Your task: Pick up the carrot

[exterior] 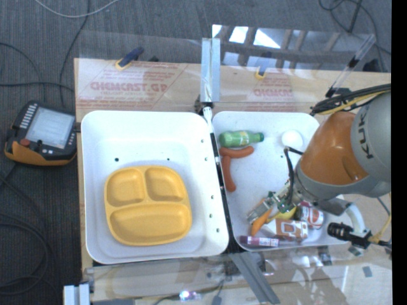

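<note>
The carrot is a small orange piece lying at a slant near the front of the right bin, among a heap of clutter. My gripper hangs low over that heap, right above the carrot's upper end and touching or almost touching it. The arm's orange wrist band reaches in from the right and hides the bin's right part. The view does not show the carrot lifted.
Around the carrot lie a yellow item, a red and white can, a small box and a thin pen-like stick. Farther back are a green bottle, two reddish sausages and a white ball. The left bin holds a yellow divided plate.
</note>
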Robot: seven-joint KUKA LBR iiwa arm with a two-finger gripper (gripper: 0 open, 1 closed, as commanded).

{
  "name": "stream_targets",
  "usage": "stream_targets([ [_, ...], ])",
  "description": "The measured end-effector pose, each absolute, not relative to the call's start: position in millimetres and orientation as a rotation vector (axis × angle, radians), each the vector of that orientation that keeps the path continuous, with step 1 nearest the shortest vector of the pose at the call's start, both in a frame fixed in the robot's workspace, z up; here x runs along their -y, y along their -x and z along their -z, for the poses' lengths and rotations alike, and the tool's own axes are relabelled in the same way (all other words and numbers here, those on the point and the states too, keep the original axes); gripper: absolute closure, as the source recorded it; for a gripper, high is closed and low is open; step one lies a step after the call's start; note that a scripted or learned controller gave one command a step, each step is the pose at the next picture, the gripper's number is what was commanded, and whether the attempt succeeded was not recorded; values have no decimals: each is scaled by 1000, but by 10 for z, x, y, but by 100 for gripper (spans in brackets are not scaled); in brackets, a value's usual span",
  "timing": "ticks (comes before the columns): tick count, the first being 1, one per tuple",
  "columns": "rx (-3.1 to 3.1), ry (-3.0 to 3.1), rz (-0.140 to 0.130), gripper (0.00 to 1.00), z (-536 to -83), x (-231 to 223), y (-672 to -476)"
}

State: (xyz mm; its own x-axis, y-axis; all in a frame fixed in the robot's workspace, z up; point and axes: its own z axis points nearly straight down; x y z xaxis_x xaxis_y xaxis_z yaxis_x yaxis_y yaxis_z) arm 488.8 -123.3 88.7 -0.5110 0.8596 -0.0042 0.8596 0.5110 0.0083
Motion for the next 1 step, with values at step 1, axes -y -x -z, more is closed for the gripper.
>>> stream_targets([
  [1,-2720,-1550,-11,100,-962,1230,-4912],
])
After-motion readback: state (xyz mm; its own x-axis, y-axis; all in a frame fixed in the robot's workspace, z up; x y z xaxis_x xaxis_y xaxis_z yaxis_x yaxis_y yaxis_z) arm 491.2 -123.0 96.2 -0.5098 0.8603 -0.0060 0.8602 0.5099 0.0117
